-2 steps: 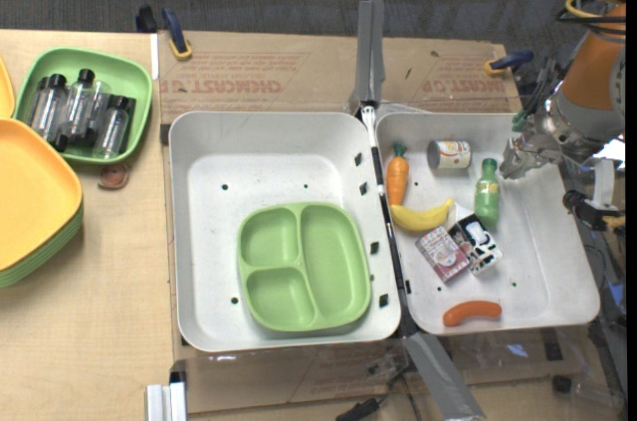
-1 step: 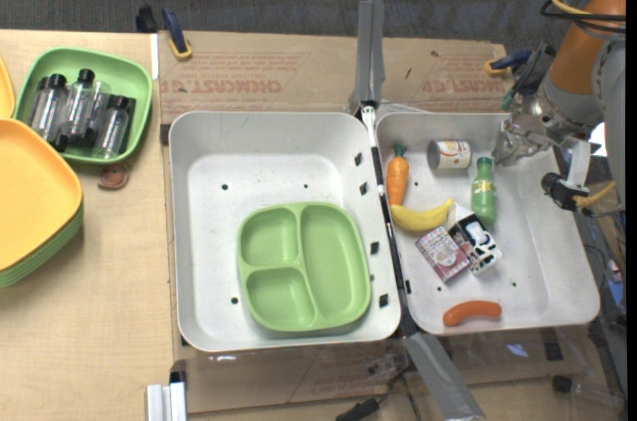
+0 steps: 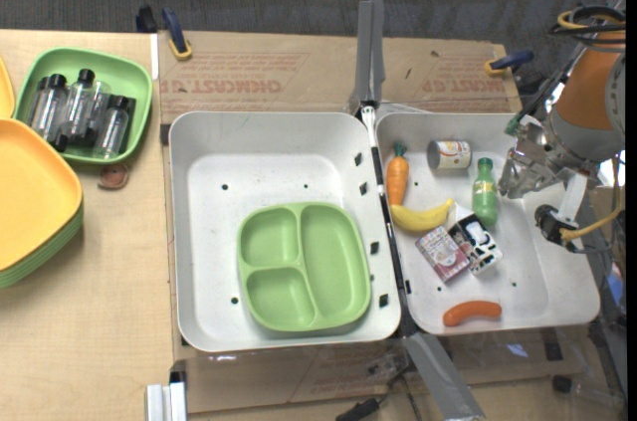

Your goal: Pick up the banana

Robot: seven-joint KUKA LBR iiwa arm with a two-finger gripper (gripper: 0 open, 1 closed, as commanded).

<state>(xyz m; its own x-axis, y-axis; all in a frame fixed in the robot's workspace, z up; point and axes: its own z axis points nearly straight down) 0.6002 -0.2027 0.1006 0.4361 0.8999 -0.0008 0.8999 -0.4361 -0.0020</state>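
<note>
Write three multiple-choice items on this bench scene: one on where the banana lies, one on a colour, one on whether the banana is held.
1. The banana lies in:
A. the left bin
B. the right bin
C. the green bowl

2. The divided plate in the left bin is:
A. orange
B. white
C. green

3. The banana is:
A. held by the gripper
B. lying on the bin floor, apart from the gripper
C. stacked on the plate

Answers: 1 B, it lies beside the carrot near the right bin's left wall. 2 C, its three compartments are light green. 3 B, the gripper stands to the right, past the green bottle.
</note>
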